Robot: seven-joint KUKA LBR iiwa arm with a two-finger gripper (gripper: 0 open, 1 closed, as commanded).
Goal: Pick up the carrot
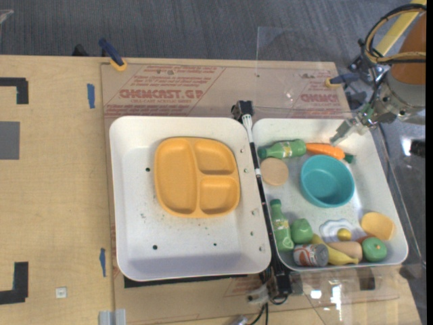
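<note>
Carrot (325, 150) lies in right bin (389, 195) on wooden bench (54, 181).

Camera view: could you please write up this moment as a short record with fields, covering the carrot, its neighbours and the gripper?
target: carrot, lying in the right bin near its far wall
neighbours: teal bowl just in front of it; green bottle to its left
gripper: gripper near the carrot's right end, nothing seen between its fingers
left bin: left bin holds a yellow divided plate
status: carrot not lifted
</note>
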